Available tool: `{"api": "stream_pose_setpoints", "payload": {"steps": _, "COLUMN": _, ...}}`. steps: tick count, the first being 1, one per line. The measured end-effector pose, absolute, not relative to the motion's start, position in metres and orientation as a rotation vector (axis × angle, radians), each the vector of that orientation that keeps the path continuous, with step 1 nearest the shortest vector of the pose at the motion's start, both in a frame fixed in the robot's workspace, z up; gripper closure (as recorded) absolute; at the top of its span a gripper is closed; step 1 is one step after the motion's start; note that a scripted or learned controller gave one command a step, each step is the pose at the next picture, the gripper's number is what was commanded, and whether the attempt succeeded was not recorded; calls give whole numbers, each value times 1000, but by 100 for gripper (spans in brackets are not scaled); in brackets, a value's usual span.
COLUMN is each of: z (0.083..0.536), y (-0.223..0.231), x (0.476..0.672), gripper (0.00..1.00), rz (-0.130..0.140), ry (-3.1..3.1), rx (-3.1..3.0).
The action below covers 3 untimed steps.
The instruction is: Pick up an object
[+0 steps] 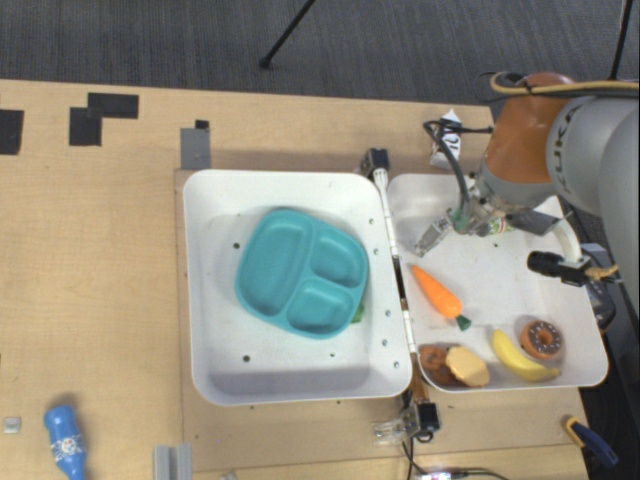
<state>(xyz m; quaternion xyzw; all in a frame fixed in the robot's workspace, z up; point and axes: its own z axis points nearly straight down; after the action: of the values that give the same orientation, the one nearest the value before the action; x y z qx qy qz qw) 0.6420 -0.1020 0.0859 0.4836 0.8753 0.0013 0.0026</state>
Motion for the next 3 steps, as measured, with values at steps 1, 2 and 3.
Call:
{"api": "stream_pose_setpoints", "payload": {"steps": 1, "z": 87, "y": -91, "x": 589, "gripper": 0, "rz": 5, "ry": 2837, "rx": 1329}}
{"api": "stream_pose_setpoints", "payload": {"steps": 2, "z": 86, "y": -92, "x": 661, "gripper": 0, "rz": 0, "ry": 2828, "rx": 1370}}
{"api": "stream_pose_setpoints", "payload": {"steps": 3, "z": 86, "y": -207, "x": 657, "gripper": 0, "rz": -1, "ry": 2822, "rx": 1368}}
